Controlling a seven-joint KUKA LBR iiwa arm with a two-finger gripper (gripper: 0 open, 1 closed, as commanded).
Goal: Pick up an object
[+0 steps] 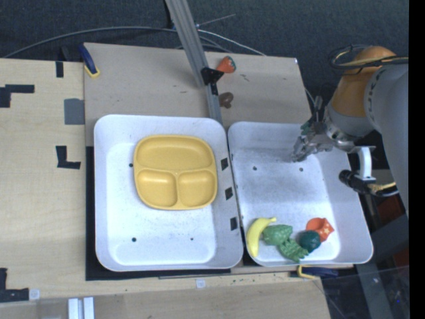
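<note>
At the near edge of the right bin (345, 198) lies a little heap of toy food. There is a yellow banana (256, 234), a green leafy thing (281, 239), a dark green ball (309, 240) and an orange-red piece (321, 227). They are bunched up, touching or just beside each other.

The gripper (303, 148) is up at the far end of that same bin, close to its back wall. Nothing is in it. It is too small and blurry to tell if it is open or closed.

So the toys are well apart from the gripper. They lie toward the camera from it, right across the bare floor of the bin. The orange-red piece and the dark ball sit almost straight down from it. The banana is farther off, over by the wall next to the left bin (106, 178).

The banana curves, and its long side runs from near to far.

The yellow tray (176, 171) sits in the left bin, off to the side of the gripper.

I think the arm must come toward the near edge first, then go down on one toy.
</note>
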